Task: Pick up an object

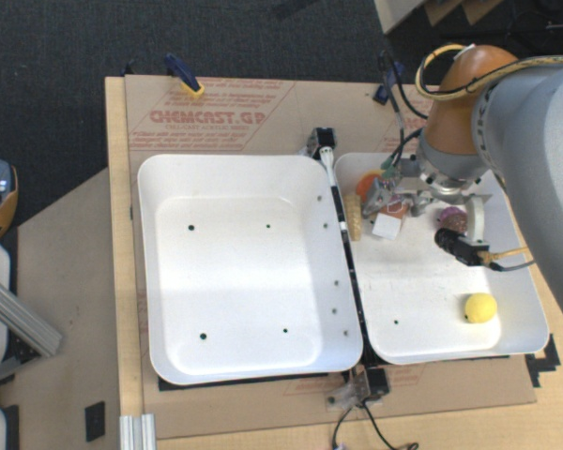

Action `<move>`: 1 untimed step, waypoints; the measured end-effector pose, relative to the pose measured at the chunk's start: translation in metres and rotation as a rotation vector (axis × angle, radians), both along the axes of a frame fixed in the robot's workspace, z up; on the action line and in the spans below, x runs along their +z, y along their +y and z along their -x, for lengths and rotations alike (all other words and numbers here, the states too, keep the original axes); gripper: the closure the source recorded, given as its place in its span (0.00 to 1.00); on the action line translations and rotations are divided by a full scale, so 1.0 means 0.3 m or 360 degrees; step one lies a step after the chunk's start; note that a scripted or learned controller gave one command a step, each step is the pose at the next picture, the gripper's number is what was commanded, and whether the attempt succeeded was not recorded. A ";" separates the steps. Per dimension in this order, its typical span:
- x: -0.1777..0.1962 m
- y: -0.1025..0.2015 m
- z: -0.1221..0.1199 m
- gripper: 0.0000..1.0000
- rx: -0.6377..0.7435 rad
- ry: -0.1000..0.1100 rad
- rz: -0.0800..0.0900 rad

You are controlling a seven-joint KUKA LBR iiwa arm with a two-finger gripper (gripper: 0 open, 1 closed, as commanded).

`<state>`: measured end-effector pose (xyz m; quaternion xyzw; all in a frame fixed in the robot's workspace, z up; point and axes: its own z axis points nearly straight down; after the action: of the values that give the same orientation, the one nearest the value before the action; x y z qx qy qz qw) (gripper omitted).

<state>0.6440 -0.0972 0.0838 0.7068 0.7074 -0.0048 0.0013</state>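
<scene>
- Dark carpet (pixel 56 26) surrounds the bench on my screen. A cardboard sheet (pixel 216 101) with red printing lies under the right bin (pixel 432 336) and shows past its rims.
- In the camera view, the left bin (pixel 235 279) sits against the right bin's view-left wall. A blue and yellow clamp (pixel 184 74) grips the sheet's far edge, well away from the right bin toward the view's upper left.
- The grey arm (pixel 535 139) comes in over the right bin's far right corner, with its orange band (pixel 474 68) above the bin's far rim.
- The gripper (pixel 394 202) hangs low over the far left part of the right bin. From this slant I can't make out whether it is spread or closed.
- The white block (pixel 387 226) lies on the right bin's floor in that same far left part. It is just beside the gripper's tip, on the near side, and I can't say whether the two touch.
- The block looks nearly square from here and is too small for me to name a long axis. Its edges sit skewed to the right bin's walls.
- An orange thing (pixel 367 184) lies by the right bin's far left corner.
- A tan stick (pixel 354 219) lies against the right bin's left wall, its long axis running along that wall.
- A purple thing (pixel 453 219) lies toward the middle of the right bin's far half.
- A yellow ball (pixel 480 308) rests near the right bin's near right corner, well apart from the block.
</scene>
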 end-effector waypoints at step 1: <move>0.011 -0.011 -0.071 0.00 -0.0006 0.0002 0.0006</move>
<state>0.6654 -0.1005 0.0872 0.7081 0.7061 -0.0065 0.0021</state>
